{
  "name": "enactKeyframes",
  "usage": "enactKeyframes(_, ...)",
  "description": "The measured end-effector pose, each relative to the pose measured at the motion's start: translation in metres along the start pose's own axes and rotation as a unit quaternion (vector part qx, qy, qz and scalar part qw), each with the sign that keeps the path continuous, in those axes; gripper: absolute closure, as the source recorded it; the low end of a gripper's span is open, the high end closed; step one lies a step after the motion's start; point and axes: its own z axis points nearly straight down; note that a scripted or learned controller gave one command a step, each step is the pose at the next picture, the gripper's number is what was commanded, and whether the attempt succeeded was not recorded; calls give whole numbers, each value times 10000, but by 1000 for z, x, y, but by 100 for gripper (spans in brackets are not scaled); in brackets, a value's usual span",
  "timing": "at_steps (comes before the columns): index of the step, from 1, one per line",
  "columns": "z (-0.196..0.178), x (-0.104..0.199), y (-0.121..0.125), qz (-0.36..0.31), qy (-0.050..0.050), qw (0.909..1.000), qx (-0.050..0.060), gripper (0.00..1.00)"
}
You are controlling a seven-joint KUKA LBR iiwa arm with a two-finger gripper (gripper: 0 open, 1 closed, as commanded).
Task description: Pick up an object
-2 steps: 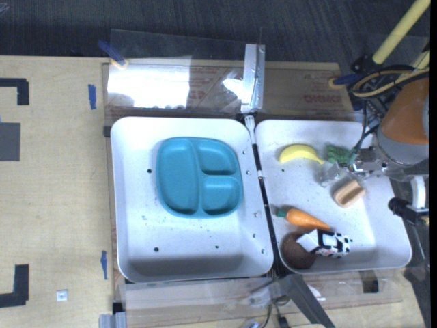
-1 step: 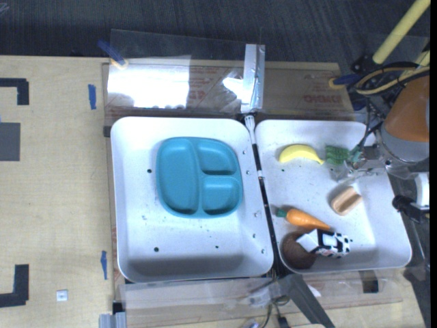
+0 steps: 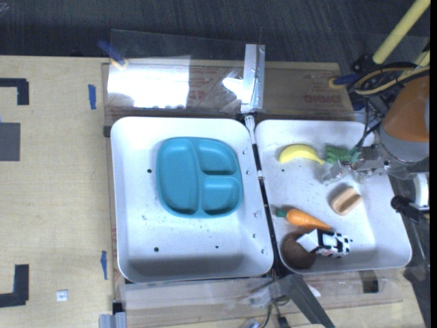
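claw (image 3: 349, 164) near right bin's (image 3: 382, 250) edge, perhaps over greens (image 3: 336, 154)

Showed as a grey arm (image 3: 408, 142) with a broad orange band (image 3: 410, 115) above the wrist, trailed looped yellow and black cables (image 3: 375, 77) near its upper part, and ended in a small metallic grey gripper (image 3: 345, 168).

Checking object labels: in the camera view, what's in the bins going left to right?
Blue divided plastic tray → orange toy carrot → tan bread-like block. Yellow banana, brown round object and black-and-white toy overlap the carrot's span, so left out.
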Motion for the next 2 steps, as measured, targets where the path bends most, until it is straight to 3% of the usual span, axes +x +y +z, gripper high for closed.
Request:
enactKeyframes(1, -25, 15, -2, -1891, -17, 9819, 33, 0)
enactKeyframes(2, -33, 64, 37, -460, -25, 9989, 25, 0)
